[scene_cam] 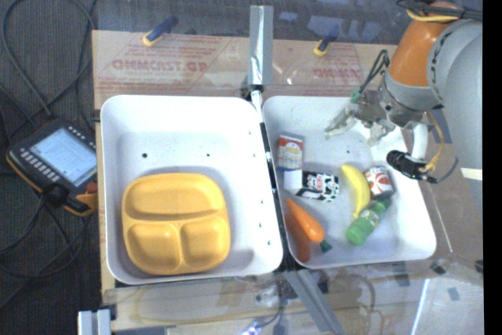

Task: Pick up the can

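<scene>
Carrot (pixel 303 223), right bin's (pixel 408 243) front edge. Can (pixel 380 181), near right edge, touching banana (pixel 356 186), above green bottle (pixel 367 220). Gripper (pixel 357 118), fingers spread, empty, near back edge; can lies frontward, slightly right.

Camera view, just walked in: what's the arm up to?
The grey arm reaches in from the right, its claw over the upper part of the right bin, with nothing between its fingers. The can lies lower in that bin beside the banana, with a green bottle, a carrot and two small cartons nearby. The left bin holds a yellow divided tray. The can is not yet picked up.
</scene>
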Motion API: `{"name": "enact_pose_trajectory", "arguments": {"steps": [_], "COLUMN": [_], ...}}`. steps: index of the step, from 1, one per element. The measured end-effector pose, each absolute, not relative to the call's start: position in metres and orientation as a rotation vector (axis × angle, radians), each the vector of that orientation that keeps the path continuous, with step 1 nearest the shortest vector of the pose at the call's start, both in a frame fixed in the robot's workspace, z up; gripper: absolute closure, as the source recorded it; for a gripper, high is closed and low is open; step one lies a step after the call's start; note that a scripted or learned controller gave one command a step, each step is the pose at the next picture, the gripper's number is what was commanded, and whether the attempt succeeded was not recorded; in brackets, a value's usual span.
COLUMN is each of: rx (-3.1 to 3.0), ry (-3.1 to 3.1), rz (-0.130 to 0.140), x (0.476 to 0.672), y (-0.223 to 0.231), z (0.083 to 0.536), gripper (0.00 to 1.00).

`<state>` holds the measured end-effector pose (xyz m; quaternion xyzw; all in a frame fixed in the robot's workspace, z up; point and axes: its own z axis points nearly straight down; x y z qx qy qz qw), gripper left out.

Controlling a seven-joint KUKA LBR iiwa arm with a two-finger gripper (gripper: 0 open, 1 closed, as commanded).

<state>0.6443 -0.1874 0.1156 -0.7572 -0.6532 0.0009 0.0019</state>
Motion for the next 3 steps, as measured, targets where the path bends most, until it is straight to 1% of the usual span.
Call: {"name": "enact_pose_trajectory", "arguments": {"steps": [1,2,3], "rx": [-2.39,-2.394,-2.399], "ry": [-2.034,-2.025,-2.022], "rz": [0.004,-0.011,-0.004], "x": [0.598,0.561,0.56], "y": [-0.208,-0.208,-0.212], "z": [0.172,0.096,0.103], "gripper": [0.0,0.0,1.0]}}
